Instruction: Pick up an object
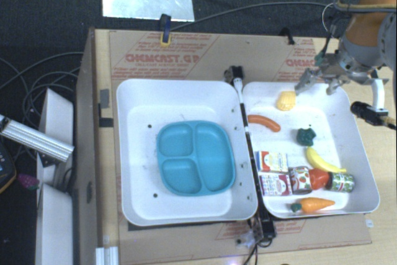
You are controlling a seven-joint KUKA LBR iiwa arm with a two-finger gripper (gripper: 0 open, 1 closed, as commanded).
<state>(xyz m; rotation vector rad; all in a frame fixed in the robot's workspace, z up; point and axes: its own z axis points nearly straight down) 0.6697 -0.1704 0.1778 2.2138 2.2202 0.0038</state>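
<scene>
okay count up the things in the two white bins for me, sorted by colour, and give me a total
Blue: 1, the divided tray
Yellow: 2, the small lump and the banana
Orange: 2, the sausage and the carrot
Dark green: 1, the small toy
Red and white: 2, the cartons
Red with green: 1, the bottle
Total: 9

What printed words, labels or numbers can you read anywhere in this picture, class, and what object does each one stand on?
"CHEMCAST GP", red print, reversed, on the brown sheet under the bins, upper left.
The same red print again on that sheet at upper right, partly hidden by the arm: not fully readable.
Labels on the red-and-white cartons in the right bin: too small to read.
Label on the small bottle: too blurred to read.
</scene>
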